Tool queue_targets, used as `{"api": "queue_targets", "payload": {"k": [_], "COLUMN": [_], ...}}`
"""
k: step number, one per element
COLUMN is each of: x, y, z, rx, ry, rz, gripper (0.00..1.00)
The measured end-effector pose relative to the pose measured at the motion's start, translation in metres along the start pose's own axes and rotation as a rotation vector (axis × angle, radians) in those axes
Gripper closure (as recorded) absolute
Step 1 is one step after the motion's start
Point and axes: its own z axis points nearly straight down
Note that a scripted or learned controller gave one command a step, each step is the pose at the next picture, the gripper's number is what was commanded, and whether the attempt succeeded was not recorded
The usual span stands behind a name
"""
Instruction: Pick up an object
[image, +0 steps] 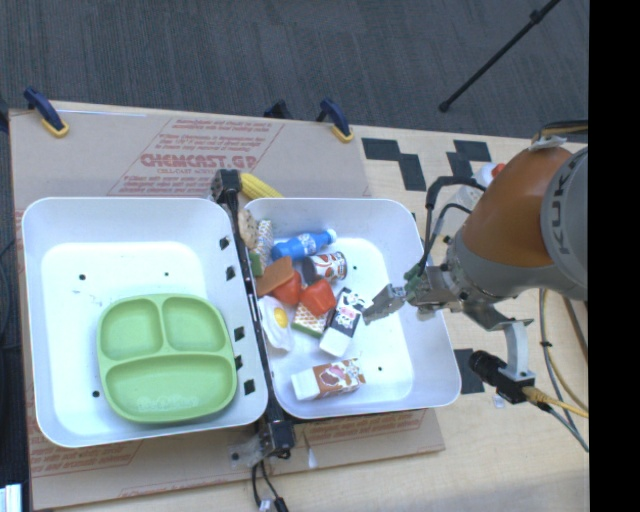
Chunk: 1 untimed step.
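The objects to pick from lie heaped in the right bin (400, 215), mostly along its left wall: a blue bottle (303, 244) with a white cap, a dark can (327, 266) with a red and white label, an orange block (279, 277), a red block (318, 299), a fried-egg toy (276, 321), a black and white carton (342, 320) lying tilted, and a brown and white carton (328, 380) lying flat nearer the front wall. The heap overlaps itself, so several pieces under the bottle and against the divider are half covered and hard to name; print on the cartons and the can is too small to read.

The gripper (383, 303) reaches into the right bin from the right, its tip just beside the black and white carton — whether it touches the carton, and whether the gripper is parted or closed, I cannot tell. Nothing can be seen held in it.

The left bin (60, 230) holds a green divided plate (166, 356). Behind the bins lies a cardboard sheet (200, 155) with red print reading "CHEMCAST GP"; the smaller lines are illegible. A yellow item (262, 186), half hidden, pokes out behind the bins' junction.
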Motion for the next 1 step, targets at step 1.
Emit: {"api": "queue_targets", "payload": {"k": [1], "x": [0.0306], "y": [0.0452], "z": [0.1123], "rx": [-0.008], "ry": [-0.003], "rz": [-0.002], "gripper": [0.0]}}
